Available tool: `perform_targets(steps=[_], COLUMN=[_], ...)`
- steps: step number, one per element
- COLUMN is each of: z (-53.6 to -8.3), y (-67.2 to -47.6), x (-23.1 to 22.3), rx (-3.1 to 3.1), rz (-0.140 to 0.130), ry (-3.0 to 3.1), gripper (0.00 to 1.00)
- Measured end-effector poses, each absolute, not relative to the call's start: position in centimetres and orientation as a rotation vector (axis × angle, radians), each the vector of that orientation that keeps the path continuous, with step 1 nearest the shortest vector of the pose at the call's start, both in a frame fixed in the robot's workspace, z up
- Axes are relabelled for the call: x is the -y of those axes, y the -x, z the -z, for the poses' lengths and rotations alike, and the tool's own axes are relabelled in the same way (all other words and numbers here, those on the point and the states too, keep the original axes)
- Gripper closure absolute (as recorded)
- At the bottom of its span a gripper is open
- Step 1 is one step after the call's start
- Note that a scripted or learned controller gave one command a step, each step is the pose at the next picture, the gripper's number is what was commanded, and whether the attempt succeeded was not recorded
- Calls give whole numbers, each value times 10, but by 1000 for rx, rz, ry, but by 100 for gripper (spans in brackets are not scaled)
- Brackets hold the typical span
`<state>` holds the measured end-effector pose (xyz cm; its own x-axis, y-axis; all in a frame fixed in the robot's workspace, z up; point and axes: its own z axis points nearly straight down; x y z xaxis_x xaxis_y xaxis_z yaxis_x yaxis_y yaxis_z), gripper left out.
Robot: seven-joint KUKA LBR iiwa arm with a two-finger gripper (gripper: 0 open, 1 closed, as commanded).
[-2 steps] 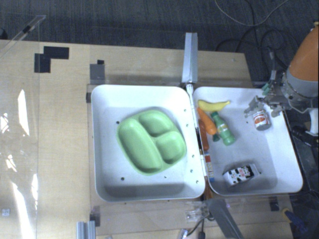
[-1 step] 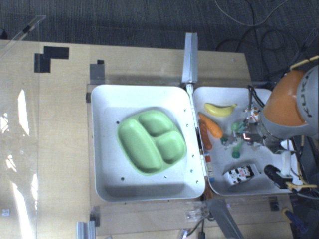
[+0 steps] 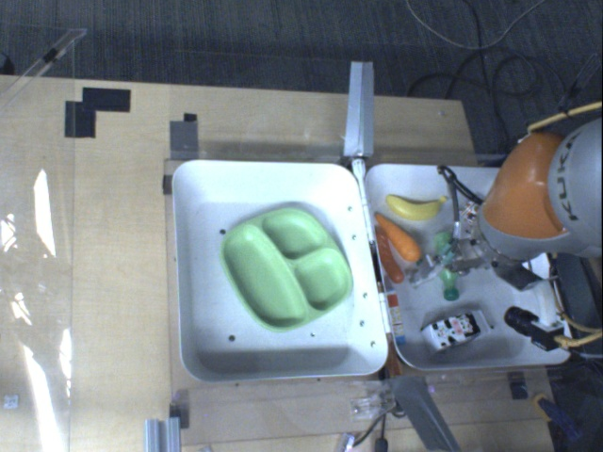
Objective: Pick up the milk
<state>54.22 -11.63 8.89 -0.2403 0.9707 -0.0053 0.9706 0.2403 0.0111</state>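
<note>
Right, the arm (image 3: 546,191) reaches in from the right and hangs over the right bin (image 3: 509,354), its orange band sitting above that bin's upper right part. The hand (image 3: 450,264) is down low near the bin's middle, right over a small green thing (image 3: 450,285), but whether its fingers are open or closed I cannot tell from up here. The milk (image 3: 456,328), a small carton with a dark and white label, lies on its side toward the near edge of the right bin, just below the hand and apart from it. Up at the far end of that bin lies a banana (image 3: 415,206), and beside the left wall a carrot (image 3: 399,238) slants along, with a reddish piece (image 3: 390,264) tucked against it. Over in the left bin (image 3: 203,281) sits a green tray (image 3: 286,267) with three compartments, roughly centred. Both bins rest side by side on the pale wooden surface (image 3: 94,281).
</note>
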Motion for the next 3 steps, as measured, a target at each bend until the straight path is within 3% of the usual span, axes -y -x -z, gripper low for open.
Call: perform_targets(steps=[1, 2, 3], z=[-89, -230, -212], y=[-492, -574, -508], x=[96, 93, 149], rx=[-2457, -2431, -2381], rz=[-14, -6, -3], ry=[-1934, -1981, -2041], gripper=[0, 0, 0])
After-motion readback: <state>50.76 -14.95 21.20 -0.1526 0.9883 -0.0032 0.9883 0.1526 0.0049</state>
